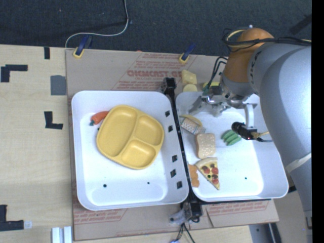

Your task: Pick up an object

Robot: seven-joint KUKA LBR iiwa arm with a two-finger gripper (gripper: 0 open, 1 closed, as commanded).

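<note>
The right bin (263, 178) holds several toy foods: a pale bread slice (206, 145), a pizza slice (210, 172), a green pea pod (231, 137), a striped yellow-edged piece (190, 125) and a small orange piece (193, 175). Two pale yellow chunks (189, 78) sit at that bin's far edge. My gripper (207, 105) hangs low over the far part of the right bin, just beyond the striped piece and to the left of the pea pod. I see nothing held in it.
The left bin (126, 191) carries a yellow divided plate (130, 136) with an orange carrot (99, 117) at its far left side. A black divider rail (174, 135) runs between the bins. My bulky grey arm (288, 100) covers the right bin's right side.
</note>
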